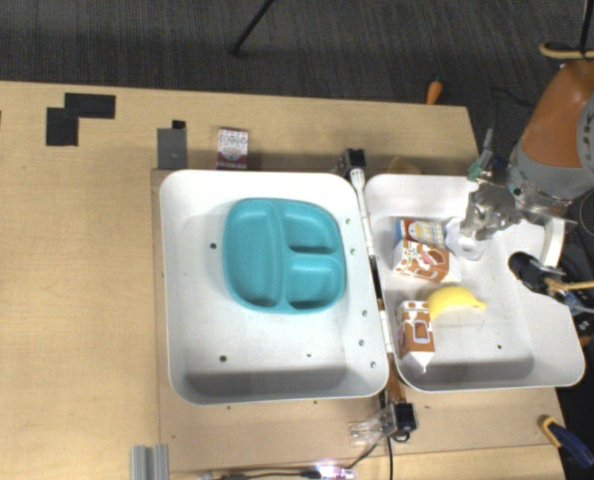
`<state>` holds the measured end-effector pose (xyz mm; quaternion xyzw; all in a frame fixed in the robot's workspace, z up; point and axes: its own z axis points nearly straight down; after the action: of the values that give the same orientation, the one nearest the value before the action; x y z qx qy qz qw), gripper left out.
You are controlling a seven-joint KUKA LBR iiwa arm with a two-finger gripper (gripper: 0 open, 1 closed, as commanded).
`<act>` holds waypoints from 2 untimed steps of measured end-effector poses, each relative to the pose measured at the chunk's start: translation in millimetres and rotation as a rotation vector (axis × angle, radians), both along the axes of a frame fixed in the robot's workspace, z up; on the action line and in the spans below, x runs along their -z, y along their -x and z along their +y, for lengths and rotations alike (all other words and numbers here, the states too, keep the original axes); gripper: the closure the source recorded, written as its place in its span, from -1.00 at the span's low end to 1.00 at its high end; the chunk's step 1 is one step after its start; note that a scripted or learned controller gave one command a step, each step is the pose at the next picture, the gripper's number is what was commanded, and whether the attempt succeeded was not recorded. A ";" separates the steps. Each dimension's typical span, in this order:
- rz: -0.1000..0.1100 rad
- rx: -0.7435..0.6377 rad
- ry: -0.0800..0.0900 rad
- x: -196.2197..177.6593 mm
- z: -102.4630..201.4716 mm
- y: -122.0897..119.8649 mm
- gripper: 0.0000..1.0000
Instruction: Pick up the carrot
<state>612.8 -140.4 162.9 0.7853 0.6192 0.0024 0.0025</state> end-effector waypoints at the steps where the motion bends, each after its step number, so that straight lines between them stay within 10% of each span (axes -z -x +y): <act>1: -0.004 -0.215 0.008 -87.7 -44.6 26.5 1.00; 2: 0.004 0.057 0.000 -80.7 -56.5 51.4 1.00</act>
<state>561.4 -196.9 243.6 0.8026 0.5966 0.0006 0.0012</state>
